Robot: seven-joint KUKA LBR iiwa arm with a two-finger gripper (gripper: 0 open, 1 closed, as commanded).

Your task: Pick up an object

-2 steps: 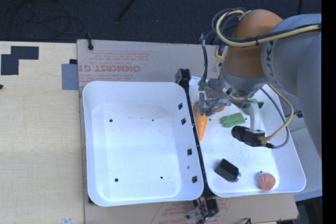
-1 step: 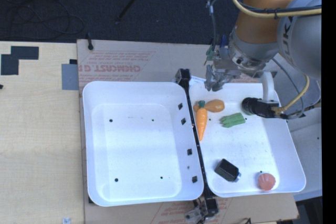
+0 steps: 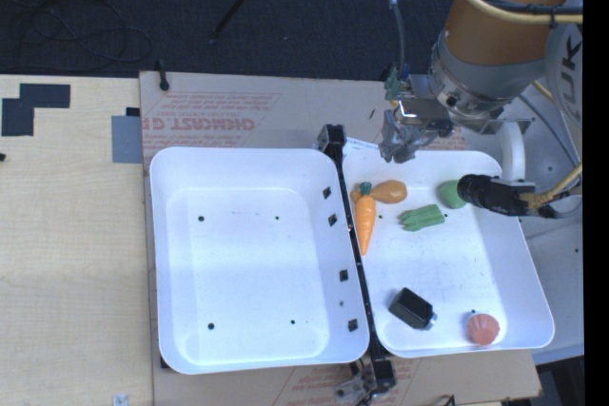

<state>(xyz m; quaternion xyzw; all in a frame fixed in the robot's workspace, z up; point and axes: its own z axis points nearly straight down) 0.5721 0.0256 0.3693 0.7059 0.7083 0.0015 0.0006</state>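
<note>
The right bin (image 3: 514, 271) holds an orange carrot (image 3: 364, 222), an orange-tan piece (image 3: 388, 193), a green block (image 3: 422, 218), a green round thing (image 3: 451, 194), a black block (image 3: 412, 309) and a pink-red ball (image 3: 483, 329). My gripper (image 3: 398, 145) hangs above the bin's back edge, just behind the orange-tan piece and clear of it. Nothing shows between its fingers.
The left bin (image 3: 171, 204) lies beside the right one, with a black divider strip (image 3: 347, 233) between them. A black cylinder with cables (image 3: 495, 194) juts over the right bin's back right. Wooden bench lies to the left.
</note>
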